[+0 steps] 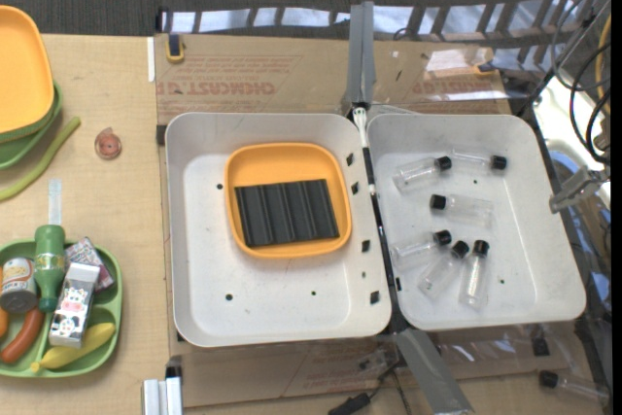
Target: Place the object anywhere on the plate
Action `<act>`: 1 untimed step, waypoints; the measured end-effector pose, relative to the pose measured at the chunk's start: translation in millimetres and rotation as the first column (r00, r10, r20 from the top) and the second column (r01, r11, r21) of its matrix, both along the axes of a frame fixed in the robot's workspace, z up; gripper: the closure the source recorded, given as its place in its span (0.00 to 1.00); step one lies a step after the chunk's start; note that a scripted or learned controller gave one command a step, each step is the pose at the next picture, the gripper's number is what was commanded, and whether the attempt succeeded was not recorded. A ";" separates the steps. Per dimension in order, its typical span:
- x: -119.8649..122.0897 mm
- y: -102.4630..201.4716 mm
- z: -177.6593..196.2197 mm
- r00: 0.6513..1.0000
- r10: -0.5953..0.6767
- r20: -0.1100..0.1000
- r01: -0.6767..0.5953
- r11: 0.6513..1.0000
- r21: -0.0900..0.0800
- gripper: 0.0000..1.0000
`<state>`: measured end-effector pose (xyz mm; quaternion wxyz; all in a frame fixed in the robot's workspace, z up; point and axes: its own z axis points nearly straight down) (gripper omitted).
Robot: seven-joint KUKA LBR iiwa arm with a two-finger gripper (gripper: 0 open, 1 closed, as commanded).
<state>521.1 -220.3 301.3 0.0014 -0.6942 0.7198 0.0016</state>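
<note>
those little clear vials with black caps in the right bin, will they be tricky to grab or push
Probably. The vials look like smooth, clear cylinders lying on their sides in the right bin, so a push would likely roll them. They seem small and light, apt to skitter away. Several lie close together, so fingers may nudge neighbours.

Two bins side by side, each with its own load.

We see the left bin point(194, 306) holding a plate point(288, 160) in its rear half, and on that plate lies a ribbed slab point(288, 213). The right bin point(544, 296) touches it along the middle seam and holds several capped vials point(473, 272) scattered apart, some toward the back, some nearer the front. Left of both bins, on the bench point(107, 199), a tray of toy food point(58, 311) sits at the front and stacked dishes point(21, 78) at the back.
</note>
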 end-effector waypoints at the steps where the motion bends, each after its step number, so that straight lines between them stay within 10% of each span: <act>1: 4.1 -0.1 -15.7 0.941 0.340 0.001 -0.340 0.941 0.001 0.00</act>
